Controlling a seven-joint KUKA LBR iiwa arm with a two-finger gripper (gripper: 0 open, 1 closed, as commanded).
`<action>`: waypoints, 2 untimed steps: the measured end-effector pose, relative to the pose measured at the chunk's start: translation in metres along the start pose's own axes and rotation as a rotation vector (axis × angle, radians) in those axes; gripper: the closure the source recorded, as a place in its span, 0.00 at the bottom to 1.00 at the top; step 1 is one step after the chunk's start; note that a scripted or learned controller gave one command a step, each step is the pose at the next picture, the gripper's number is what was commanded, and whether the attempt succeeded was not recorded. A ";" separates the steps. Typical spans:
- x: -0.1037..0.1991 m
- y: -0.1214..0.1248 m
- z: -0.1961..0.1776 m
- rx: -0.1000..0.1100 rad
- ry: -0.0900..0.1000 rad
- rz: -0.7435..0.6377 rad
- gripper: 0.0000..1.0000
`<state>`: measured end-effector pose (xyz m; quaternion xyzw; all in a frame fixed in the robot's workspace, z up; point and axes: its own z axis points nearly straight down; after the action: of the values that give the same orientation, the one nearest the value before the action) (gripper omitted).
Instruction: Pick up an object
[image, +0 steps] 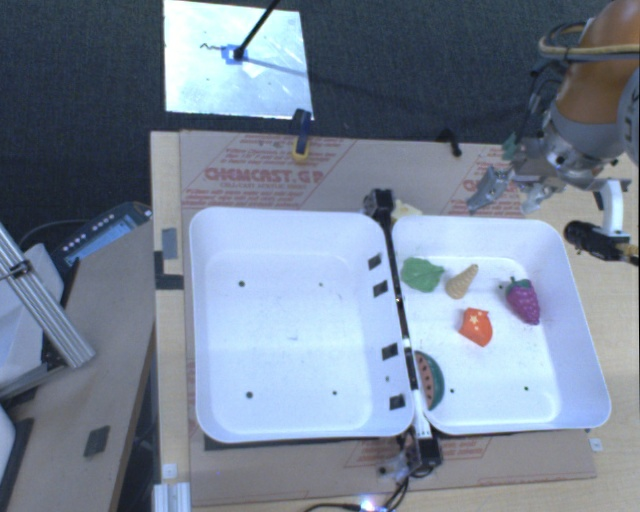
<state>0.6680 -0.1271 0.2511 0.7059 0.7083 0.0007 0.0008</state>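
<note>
Five small toy foods lie in the right bin (575, 330), any of them fit for picking. The green leaf (421, 274) sits toward eleven o'clock of the bin floor, and the cone (461, 280) lies just beside it at its three o'clock, tilted with its wide end up and to the right. The purple grapes (521, 299) rest near the far right wall, at about two o'clock of the floor. The red strawberry (476, 326) lies close to the bin's centre, apart from the others. The watermelon slice (428, 379) leans against the divider side at eight o'clock, touching the wall there.

The gripper (508, 189) hangs above the bench beyond the bin's twelve o'clock rim, over the cardboard sheet (270, 172), well apart from every toy. Its fingers look spread and hold nothing, though they are small and blurred against the clutter.

The left bin (200, 330) sits against the right one, joined by a strip of black clips (388, 320). A shiny metal plate (235, 60) lies at twelve o'clock, beyond the cardboard.
</note>
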 end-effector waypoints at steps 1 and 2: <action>-0.072 -0.001 0.142 0.003 -0.001 0.006 0.00; -0.079 -0.041 0.168 0.004 0.000 0.003 0.00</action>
<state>0.6275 -0.2067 0.0833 0.7070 0.7072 -0.0005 -0.0007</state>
